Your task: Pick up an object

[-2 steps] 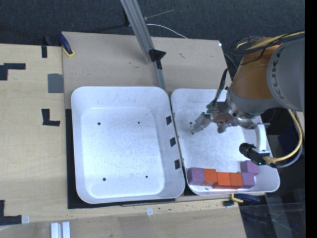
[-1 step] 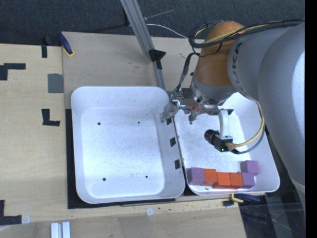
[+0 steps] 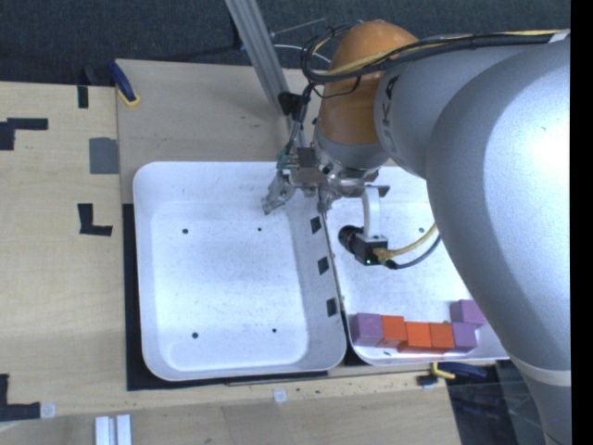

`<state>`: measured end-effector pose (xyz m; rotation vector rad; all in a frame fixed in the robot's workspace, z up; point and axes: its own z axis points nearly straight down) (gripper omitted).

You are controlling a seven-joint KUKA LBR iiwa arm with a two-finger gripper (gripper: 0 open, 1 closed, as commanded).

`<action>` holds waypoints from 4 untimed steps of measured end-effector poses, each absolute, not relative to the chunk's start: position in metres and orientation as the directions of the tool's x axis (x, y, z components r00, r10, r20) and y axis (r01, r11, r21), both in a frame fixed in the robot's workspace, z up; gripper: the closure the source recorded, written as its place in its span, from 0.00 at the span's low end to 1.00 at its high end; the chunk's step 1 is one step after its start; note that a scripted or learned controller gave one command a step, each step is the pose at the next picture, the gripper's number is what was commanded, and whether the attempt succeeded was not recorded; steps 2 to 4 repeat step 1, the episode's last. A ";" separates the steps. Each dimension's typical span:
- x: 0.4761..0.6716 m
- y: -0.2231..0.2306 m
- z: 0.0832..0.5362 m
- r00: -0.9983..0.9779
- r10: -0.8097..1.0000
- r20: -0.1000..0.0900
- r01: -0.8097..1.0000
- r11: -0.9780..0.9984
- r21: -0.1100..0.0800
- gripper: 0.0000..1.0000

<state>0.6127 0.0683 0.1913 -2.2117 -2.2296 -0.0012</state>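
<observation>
Several blocks lie in a row along the front wall of the right bin (image 3: 408, 213): a purple block (image 3: 369, 326), an orange block (image 3: 393, 330), a second orange block (image 3: 431, 336) and a purple block (image 3: 466, 312) at the right end. My gripper (image 3: 295, 198) hangs over the back right corner of the left bin (image 3: 153, 248), close to the wall between the bins and far from the blocks. It is open, with nothing between its fingers (image 3: 273, 199). The arm's body hides much of the right bin.
The grey arm with its orange band (image 3: 366, 54) fills the right side. A metal rail (image 3: 255, 40) slants up behind the bins. A cable and black connector (image 3: 361, 246) hang from the wrist over the right bin. Black tape marks dot the bench at left.
</observation>
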 end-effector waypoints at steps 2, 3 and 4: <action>0.498 0.070 0.191 0.000 1.000 0.000 1.000 0.000 -0.008 0.00; 0.498 0.070 0.191 0.000 1.000 0.000 1.000 0.000 -0.008 0.00; 0.498 0.070 0.191 0.000 1.000 0.000 1.000 0.000 -0.008 0.00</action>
